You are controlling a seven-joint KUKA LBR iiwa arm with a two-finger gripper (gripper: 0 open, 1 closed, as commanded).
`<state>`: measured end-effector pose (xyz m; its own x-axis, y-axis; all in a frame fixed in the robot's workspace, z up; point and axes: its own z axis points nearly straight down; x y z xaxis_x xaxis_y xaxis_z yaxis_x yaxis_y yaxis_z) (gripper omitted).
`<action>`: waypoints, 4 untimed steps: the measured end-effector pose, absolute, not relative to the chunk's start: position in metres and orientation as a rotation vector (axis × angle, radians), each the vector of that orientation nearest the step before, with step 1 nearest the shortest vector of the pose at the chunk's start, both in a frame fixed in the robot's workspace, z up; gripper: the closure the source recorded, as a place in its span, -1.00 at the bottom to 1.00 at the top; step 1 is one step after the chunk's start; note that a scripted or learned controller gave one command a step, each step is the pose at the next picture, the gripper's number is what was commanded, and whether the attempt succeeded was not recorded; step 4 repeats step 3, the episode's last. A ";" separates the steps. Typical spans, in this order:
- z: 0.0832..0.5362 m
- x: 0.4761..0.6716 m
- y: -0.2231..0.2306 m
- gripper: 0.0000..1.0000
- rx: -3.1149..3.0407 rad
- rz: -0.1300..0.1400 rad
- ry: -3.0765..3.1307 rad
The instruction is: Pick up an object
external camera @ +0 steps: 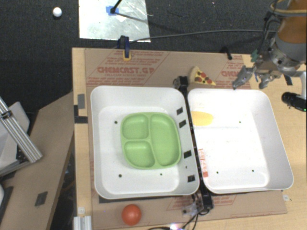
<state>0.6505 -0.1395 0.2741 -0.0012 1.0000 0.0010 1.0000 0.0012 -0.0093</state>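
Note:
A green three-compartment plate (pixel 150 140) lies in the left bin (pixel 103 128). In the right bin (pixel 259 143), a flat yellow piece (pixel 202 118) rests near the far left corner. A toy pizza slice (pixel 202 76) sits on the cardboard just beyond the right bin. A red ball (pixel 131 214) lies on the cardboard in front of the left bin. My gripper (pixel 251 78) hangs above the right bin's far edge, fingers spread open with nothing between them.
The cardboard sheet (pixel 144 66) underlies both bins. A blue clamp (pixel 124 46) holds its far edge. A shiny foil sheet (pixel 113 13) and a small white ball (pixel 57 12) lie on the dark floor beyond. An aluminium rail (pixel 17 133) stands at the left.

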 end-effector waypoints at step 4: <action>0.163 0.664 -0.130 -1.00 -2.213 0.001 -2.230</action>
